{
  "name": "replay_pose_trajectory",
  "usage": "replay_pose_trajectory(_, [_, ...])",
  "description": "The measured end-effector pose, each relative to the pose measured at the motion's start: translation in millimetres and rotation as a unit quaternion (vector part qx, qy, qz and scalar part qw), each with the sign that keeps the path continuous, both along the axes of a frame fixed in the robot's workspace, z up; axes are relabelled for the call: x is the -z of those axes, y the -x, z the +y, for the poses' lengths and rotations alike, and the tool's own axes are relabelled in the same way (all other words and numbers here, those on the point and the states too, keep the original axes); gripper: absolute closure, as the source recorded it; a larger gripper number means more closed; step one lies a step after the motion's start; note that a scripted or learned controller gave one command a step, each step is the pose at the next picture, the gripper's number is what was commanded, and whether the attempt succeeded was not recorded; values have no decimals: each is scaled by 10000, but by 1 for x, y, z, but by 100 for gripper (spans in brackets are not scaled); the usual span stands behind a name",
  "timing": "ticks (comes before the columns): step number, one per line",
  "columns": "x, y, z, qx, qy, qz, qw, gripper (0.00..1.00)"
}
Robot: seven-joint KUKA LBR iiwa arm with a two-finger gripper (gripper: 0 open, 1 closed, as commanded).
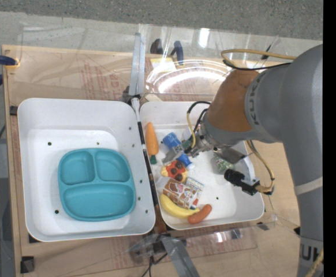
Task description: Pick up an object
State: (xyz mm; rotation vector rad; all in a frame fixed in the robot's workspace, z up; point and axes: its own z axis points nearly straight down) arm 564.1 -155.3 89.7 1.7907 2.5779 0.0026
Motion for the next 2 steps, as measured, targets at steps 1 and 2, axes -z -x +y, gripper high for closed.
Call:
replay_pose_trajectory(1, [-11,0,-2,2,10,-7,10000,100])
replay_pose_trajectory(2, [-153,-31,24,607,5,-6,9982,100])
